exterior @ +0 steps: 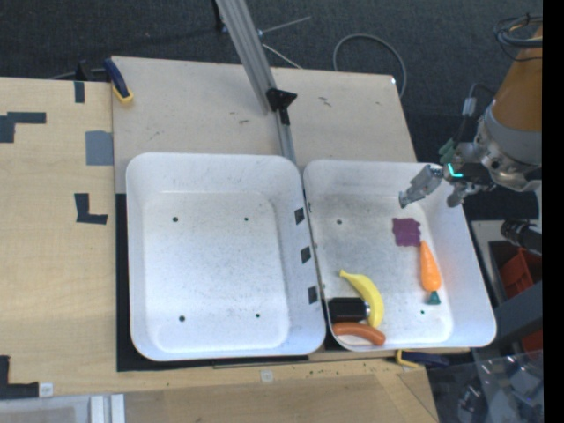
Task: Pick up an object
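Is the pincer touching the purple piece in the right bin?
Apart. The camera view shows bare bin floor between the pincer and the purple piece.

The gripper [434,188] hangs at the arm's [515,117] end, fingers seemingly apart.

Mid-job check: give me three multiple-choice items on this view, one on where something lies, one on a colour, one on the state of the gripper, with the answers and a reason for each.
1. Where does the banana lie?
A. in the left bin
B. in the right bin
C. on the bench outside the bins

2. What colour is the flat piece beside the carrot?
A. purple
B. green
C. white

3. What is between the fingers of the gripper?
A. the carrot
B. the banana
C. nothing

Answers: 1 B, the banana rests near the front of the right bin. 2 A, the purple piece lies just left of the carrot's upper end. 3 C, the gripper hangs over the bin's far right corner, with no object between its fingers.
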Robot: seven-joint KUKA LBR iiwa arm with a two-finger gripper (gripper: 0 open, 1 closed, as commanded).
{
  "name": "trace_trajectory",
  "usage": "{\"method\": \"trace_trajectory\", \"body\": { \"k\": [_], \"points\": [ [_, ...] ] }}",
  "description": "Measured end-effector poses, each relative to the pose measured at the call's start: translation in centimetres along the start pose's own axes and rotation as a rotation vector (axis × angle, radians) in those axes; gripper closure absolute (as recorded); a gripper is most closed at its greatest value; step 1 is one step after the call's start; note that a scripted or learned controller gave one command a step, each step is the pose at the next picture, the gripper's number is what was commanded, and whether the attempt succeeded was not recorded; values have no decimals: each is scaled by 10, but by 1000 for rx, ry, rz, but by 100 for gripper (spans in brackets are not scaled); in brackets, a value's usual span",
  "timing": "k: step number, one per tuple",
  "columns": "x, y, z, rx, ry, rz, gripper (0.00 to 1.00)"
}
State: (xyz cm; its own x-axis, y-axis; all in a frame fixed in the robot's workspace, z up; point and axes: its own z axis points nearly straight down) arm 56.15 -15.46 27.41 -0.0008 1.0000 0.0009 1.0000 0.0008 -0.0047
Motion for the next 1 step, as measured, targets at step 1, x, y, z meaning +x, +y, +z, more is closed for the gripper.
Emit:
{"method": "trace_trajectory", "body": {
  "k": [1],
  "points": [
    [0,1,-2,-3,-1,-2,0]
  ]
}}
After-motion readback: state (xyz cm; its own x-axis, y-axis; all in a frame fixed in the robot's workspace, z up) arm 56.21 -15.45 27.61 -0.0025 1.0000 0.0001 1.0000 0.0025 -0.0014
